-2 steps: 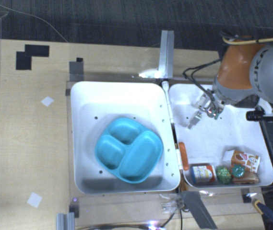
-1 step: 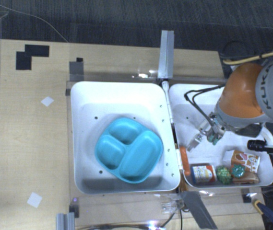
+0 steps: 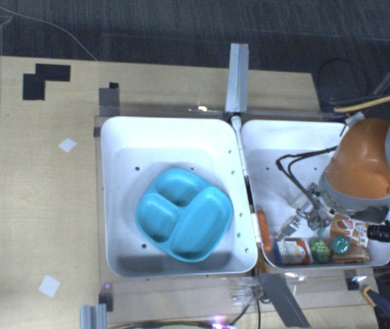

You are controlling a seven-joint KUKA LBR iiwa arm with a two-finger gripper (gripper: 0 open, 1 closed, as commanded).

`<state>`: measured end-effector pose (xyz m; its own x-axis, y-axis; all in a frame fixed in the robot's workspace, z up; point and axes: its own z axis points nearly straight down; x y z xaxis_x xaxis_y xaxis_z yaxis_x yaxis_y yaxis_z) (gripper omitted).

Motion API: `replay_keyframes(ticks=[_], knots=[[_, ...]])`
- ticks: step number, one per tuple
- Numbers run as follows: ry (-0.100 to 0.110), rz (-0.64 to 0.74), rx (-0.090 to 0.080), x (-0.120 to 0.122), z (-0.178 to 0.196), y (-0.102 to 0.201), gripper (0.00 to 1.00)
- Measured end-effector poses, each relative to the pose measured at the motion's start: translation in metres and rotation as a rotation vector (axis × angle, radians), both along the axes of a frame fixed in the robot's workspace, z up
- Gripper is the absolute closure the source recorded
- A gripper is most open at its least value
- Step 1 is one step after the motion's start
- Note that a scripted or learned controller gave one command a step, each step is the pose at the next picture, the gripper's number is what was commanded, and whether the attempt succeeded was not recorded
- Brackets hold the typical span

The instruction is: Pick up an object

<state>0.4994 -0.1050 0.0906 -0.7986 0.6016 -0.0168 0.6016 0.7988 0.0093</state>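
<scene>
Two white bins sit side by side in the camera view, and the task looks not yet done: nothing can be seen between the fingers of the gripper (image 3: pixel 303 219), which hangs low in the right bin (image 3: pixel 297 142) with its orange band (image 3: pixel 362 160) above. Whether the hand is spread or pressed together I cannot tell, since the metal parts are small and tangled with cables. Candidate objects lie in a cluster along that bin's near wall: a small can (image 3: pixel 292 251), a green ball (image 3: pixel 320 249), a printed carton (image 3: pixel 351 233) and an orange carrot-like piece (image 3: pixel 263 230) hard against the divider. They touch or nearly touch one another, so room for fingers to go around any one of them looks tight, and the near wall and the divider crowd the cluster on two sides. The far half of the right bin is bare, giving free room to lift and pull back. The left bin (image 3: pixel 119 149) holds a blue divided tray (image 3: pixel 184 213), well apart from the arm.
</scene>
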Motion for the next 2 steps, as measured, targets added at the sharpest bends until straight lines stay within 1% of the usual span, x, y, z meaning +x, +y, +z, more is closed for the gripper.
replay_keyframes(ticks=[1, 2], knots=[[-0.011, -0.002, -0.001, 0.004, 0.013, 0.001, 1.00], [0.010, -0.208, 0.005, 0.009, 0.150, 0.054, 1.00]])
